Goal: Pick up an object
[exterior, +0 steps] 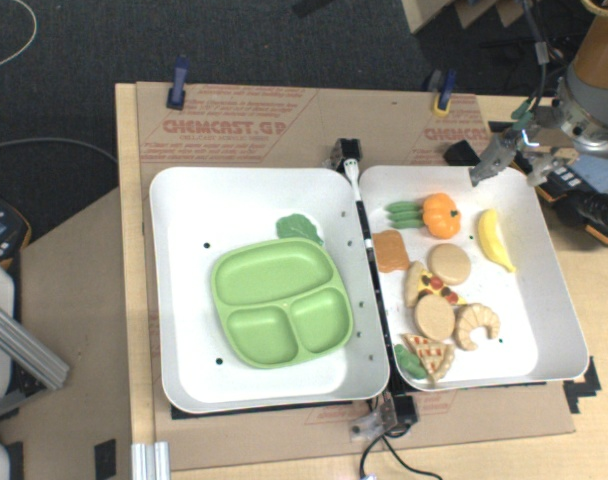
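The right bin [554,298] holds toy food: an orange fruit [440,215], a green pod [404,213], a yellow banana [495,238], a brown toast slice [390,251], two round buns [449,264], a croissant [476,325] and a pizza slice [427,356]. My gripper [509,166] hangs over the far edge of that bin, up and to the right of the orange fruit. It is open, with nothing between its fingers. The banana lies just below it.
The left bin [174,268] holds a green divided plate [281,301] with a green leaf piece [299,228] at its far edge. Blue clamps [177,85] grip the board's far edge. Cables and a black part [464,153] lie behind the right bin.
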